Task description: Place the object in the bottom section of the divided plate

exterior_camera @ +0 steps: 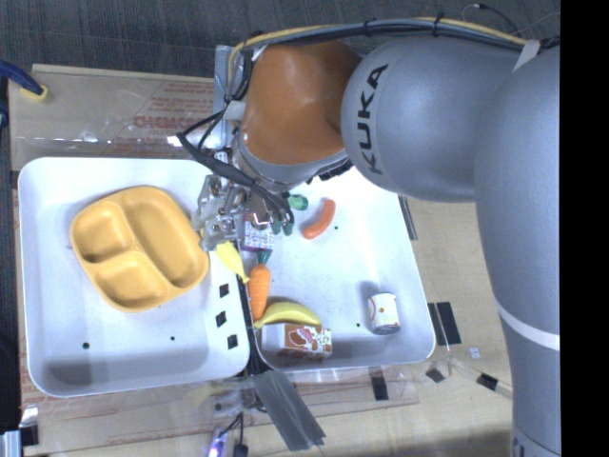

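Note:
A yellow divided plate (139,247) with three compartments lies in the left bin (57,350). My gripper (221,221) hangs below the orange wrist band, over the ridge between the two bins and just right of the plate's rim. A small yellow piece (229,258) pokes out directly under the gripper, beside a purple packet (259,240); whether it is held cannot be told. The arm's bulk hides the upper part of the right bin.
The right bin (409,284) holds an orange carrot (258,289), a banana (287,312), a brown carton (299,339), a small can (383,312), a red sausage-shaped item (319,219) and a green bit (299,201). Black tape marks dot the divider (226,317).

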You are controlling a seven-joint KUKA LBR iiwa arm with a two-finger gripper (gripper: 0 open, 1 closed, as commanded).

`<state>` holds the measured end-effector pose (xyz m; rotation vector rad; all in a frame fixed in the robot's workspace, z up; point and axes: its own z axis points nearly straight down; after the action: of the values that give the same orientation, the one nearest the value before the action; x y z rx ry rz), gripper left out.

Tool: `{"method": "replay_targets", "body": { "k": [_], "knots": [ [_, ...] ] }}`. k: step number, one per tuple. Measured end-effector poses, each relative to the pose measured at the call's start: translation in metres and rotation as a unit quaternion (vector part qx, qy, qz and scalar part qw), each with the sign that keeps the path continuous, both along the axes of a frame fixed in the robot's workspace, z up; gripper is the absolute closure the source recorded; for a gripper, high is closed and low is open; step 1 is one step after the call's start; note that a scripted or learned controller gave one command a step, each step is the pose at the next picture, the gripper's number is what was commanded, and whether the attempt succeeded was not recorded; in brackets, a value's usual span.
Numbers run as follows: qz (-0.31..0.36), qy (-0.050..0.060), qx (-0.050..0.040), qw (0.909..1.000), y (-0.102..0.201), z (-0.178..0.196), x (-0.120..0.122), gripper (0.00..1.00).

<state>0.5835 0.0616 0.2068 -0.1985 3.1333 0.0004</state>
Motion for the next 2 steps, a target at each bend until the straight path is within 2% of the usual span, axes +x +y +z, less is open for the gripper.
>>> {"method": "replay_targets", "body": {
  "k": [1,2],
  "knots": [
    [0.15,0.0,-0.0002,0.9887,0.043,0.031,-0.002,1.0],
    [0.11,0.0,-0.0006,0.9939,0.041,0.09,0.035,1.0]
  ]
}}
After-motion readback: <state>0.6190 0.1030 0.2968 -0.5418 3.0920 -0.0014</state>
